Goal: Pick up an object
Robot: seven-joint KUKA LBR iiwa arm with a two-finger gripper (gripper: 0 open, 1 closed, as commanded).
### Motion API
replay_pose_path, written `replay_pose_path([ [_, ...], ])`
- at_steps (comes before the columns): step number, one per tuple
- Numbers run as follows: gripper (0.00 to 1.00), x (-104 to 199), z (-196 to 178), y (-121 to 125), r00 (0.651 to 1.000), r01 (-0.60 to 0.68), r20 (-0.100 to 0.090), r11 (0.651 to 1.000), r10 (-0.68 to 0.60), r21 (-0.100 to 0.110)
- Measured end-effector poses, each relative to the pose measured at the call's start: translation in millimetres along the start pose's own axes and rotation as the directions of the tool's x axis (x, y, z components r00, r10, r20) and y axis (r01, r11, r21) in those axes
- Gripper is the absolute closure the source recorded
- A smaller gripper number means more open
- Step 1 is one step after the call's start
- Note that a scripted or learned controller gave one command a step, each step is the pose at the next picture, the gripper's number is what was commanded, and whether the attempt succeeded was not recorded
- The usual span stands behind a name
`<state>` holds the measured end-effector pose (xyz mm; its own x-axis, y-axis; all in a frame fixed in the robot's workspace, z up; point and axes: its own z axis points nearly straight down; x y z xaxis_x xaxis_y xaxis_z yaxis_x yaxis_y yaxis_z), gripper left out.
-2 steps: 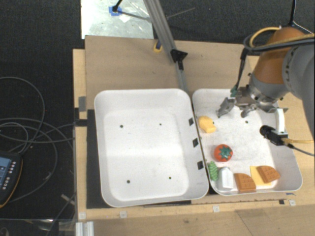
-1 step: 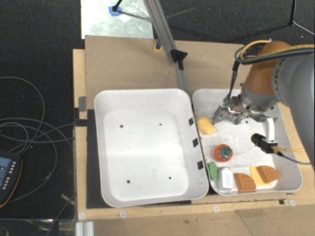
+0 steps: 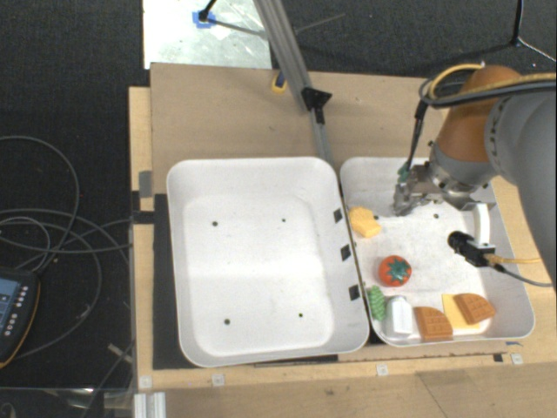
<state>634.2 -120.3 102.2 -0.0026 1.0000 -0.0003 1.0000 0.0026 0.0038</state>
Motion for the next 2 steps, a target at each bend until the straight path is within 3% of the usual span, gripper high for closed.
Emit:
replay_pose_path([
  [2,1.00,5.3,-102.9,14.9,1.000,0.003,0.000,1.000,-0.003,-0.002],
])
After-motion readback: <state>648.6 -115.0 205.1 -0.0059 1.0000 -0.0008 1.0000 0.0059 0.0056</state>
